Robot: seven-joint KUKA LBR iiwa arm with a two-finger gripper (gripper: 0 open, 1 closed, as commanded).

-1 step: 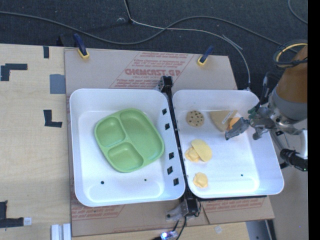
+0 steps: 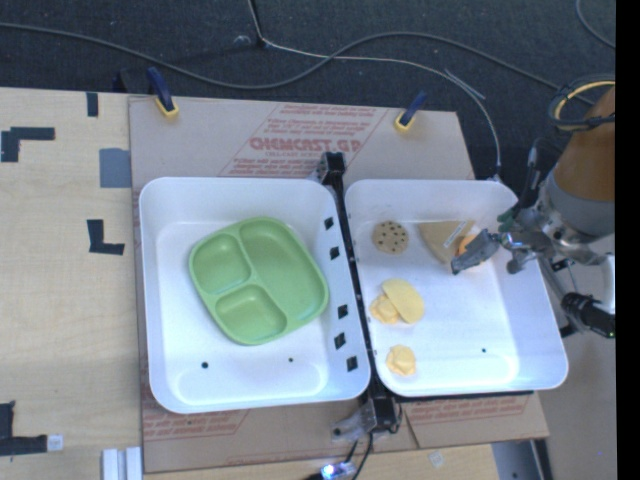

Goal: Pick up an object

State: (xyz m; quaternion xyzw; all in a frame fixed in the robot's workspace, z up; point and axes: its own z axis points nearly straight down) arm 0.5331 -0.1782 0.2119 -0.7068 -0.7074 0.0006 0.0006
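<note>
The right bin (image 2: 520, 368) holds a round brown cookie (image 2: 390, 236) with dark chips, a tan wedge (image 2: 438, 238) with an orange piece at its right edge, a pair of pale yellow pieces (image 2: 398, 302) and a small yellow piece (image 2: 401, 360). My gripper (image 2: 470, 254) reaches in from the right, low over the bin's upper right part. Its dark grey tip lies just at the lower right edge of the tan wedge, next to the orange piece. I see nothing lifted off the bin floor.
A green three-compartment plate (image 2: 258, 278) lies in the left bin (image 2: 170, 368). A black divider strip (image 2: 345, 288) runs between the bins. The arm's grey and orange body (image 2: 585, 183) stands over the right bin's right rim. Cables cross the dark floor behind.
</note>
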